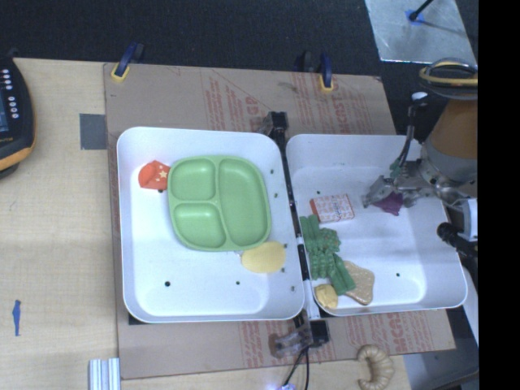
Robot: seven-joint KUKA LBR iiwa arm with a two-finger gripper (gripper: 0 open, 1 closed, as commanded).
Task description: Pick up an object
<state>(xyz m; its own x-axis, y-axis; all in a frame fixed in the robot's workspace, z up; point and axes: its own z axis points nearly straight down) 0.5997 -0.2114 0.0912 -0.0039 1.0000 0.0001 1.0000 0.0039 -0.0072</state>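
Observation:
My gripper (pixel 392 192) hangs low over the upper right part of the right bin (pixel 422 295). A small purple object (pixel 392 205) lies right under it, partly covered by the gripper's metal parts. Whether it touches or holds that object is not visible. The same bin holds a red and white card (pixel 333 209), a green knobbly toy (pixel 322 249) along its left wall, a tan flat piece (pixel 358 283) and a small yellow piece (pixel 325 296) near the front left corner.
The left bin (pixel 146 291) holds a green divided plate (pixel 219 201), a red piece with a star (pixel 153 175) and a pale yellow lump (pixel 264 257). A tan curved object (pixel 376 366) lies on the board in front of the bins. A black and orange device (pixel 12 120) sits far left.

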